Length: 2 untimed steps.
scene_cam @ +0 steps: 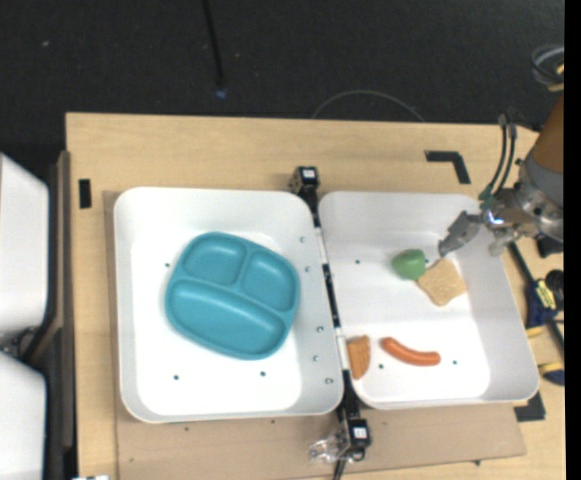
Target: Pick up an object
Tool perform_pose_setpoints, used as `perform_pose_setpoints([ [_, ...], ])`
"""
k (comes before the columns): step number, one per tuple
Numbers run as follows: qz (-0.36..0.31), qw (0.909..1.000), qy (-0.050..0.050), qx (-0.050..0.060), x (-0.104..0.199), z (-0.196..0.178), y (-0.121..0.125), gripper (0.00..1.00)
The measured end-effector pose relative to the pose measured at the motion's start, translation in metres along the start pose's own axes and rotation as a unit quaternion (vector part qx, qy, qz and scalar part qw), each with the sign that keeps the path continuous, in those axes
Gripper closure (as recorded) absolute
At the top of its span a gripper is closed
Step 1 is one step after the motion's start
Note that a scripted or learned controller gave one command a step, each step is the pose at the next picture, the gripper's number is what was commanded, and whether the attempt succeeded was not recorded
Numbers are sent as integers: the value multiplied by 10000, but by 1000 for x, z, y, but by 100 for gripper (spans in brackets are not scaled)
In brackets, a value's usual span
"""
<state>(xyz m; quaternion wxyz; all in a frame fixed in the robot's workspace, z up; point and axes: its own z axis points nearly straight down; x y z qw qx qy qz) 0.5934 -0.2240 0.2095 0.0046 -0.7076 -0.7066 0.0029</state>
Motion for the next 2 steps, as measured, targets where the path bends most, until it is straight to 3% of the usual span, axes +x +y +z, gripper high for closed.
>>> perform_pose_setpoints([
  [1,-15,10000,-17,-62,0,-8,3,0],
  [2,-28,10000,-22,-43,3,37,9,0],
])
